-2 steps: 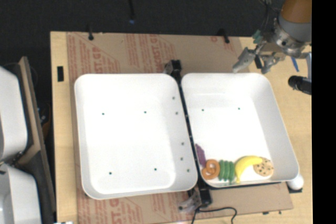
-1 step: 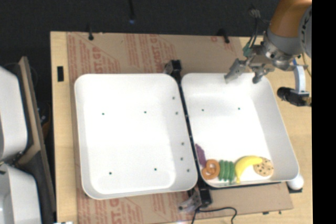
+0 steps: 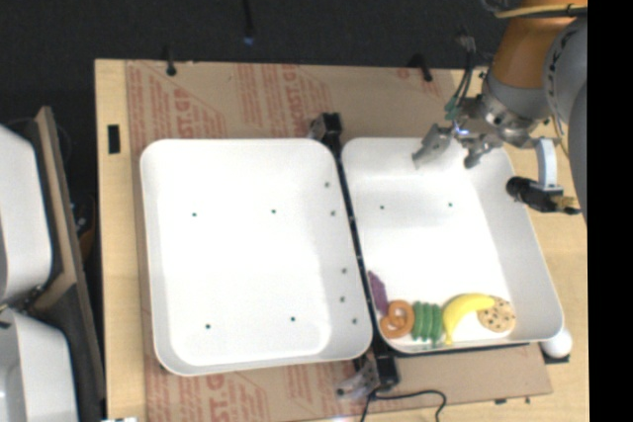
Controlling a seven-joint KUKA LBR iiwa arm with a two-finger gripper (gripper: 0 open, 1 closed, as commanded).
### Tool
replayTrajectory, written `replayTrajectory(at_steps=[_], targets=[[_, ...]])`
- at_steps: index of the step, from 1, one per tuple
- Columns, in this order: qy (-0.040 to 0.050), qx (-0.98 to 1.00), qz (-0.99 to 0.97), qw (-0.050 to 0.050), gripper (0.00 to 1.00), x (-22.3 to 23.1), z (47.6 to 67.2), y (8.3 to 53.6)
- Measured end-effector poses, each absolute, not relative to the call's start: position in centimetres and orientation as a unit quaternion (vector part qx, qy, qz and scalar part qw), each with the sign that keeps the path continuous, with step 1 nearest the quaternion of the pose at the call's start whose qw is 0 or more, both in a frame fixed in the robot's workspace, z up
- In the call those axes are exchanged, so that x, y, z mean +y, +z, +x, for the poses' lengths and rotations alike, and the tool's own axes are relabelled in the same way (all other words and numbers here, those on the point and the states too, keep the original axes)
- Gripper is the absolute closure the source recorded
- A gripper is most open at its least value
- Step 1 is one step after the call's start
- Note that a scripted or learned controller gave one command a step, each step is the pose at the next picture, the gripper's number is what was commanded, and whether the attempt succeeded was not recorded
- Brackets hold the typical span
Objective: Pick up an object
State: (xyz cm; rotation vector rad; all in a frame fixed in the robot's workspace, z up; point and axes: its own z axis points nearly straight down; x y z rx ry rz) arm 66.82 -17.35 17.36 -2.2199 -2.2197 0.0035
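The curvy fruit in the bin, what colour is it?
Yellow: the banana, seen in the camera view.

The brown cardboard sheet lying under the two bins on the surface carries rows of red printing along its far edge and down its left edge. The letters are too small and blurred to read. No other text, number or label is legible.

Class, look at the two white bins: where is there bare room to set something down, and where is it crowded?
The left bin is bare across its floor. The right bin is bare from the gripper at its far edge to the near edge, where the pretzel, green piece, banana and cookie crowd together.
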Motion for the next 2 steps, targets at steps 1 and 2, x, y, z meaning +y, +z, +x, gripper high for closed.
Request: replayTrajectory(at_steps=[1, 2], targets=[[0.0015, -0.707, -0.707, 0.002, 0.0, -17.9, 66.3, 11.3], [-0.0006, -0.707, -0.707, -0.001, 1.0, -18.0, 66.5, 12.8]])
